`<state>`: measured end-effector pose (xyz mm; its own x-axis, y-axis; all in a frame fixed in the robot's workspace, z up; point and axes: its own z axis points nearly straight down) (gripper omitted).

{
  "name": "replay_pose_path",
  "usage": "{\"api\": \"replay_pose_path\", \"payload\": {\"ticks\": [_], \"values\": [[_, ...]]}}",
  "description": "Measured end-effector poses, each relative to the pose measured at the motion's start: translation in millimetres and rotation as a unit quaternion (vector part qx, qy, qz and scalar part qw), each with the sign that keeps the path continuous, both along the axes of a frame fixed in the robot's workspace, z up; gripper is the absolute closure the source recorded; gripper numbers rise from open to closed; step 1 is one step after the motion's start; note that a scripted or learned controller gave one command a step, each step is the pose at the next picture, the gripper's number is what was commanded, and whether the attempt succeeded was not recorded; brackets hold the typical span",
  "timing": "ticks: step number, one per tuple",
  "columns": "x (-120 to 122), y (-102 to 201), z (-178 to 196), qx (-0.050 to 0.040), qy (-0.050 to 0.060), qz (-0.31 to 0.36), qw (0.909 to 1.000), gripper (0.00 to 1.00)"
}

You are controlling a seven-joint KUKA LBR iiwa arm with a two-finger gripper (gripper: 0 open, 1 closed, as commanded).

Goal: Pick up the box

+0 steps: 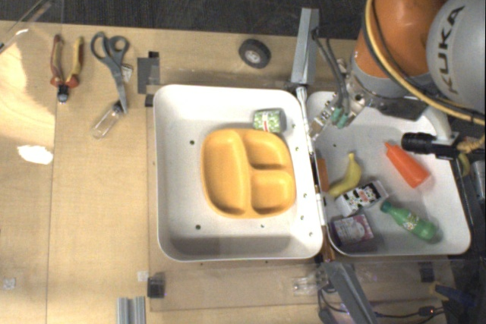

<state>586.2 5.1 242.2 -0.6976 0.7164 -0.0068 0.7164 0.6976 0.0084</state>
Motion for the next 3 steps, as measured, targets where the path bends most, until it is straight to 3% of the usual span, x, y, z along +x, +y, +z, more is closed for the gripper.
{"api": "replay_pose_path", "payload": {"ticks": [1, 2, 3], "values": [[-12, -43, 39, -0.0008, 0.000, 0.019, 0.9998, 1.00], [-20, 7, -57, 0.0008, 0.002, -0.091, 0.9958, 1.00], [-75, 22, -57, 0.0021, 0.004, -0.267, 0.9638, 1.00]]}}
